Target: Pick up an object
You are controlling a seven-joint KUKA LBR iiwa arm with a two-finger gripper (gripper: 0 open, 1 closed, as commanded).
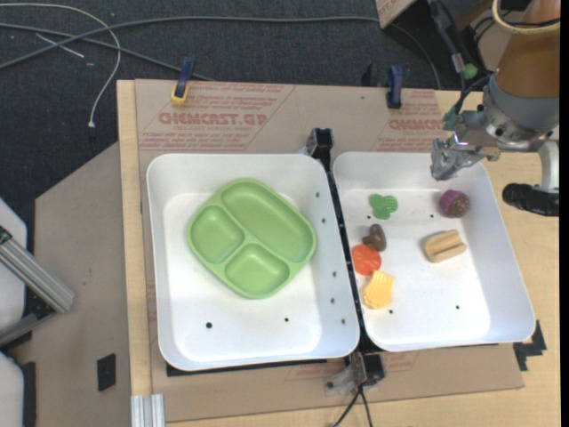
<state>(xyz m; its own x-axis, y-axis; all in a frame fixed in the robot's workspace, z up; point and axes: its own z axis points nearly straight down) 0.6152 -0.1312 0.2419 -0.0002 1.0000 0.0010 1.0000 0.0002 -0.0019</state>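
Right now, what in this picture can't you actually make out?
- End effector: small and blurred above the right bin's far rim; open or shut is unclear.
- Arm: cut off by the top and right edges.
- Brown piece: too small to identify, touching the orange one.
- Purple item: blurry; what it is can't be told.

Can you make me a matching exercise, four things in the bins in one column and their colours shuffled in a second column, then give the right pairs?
Things:
1. divided plate in the left bin
2. round piece nearest the end effector
3. bread-like piece
4. scalloped piece in the right bin

Colours:
A. yellow
B. tan
C. light green
D. dark purple

Pairs: 1-C, 2-D, 3-B, 4-A
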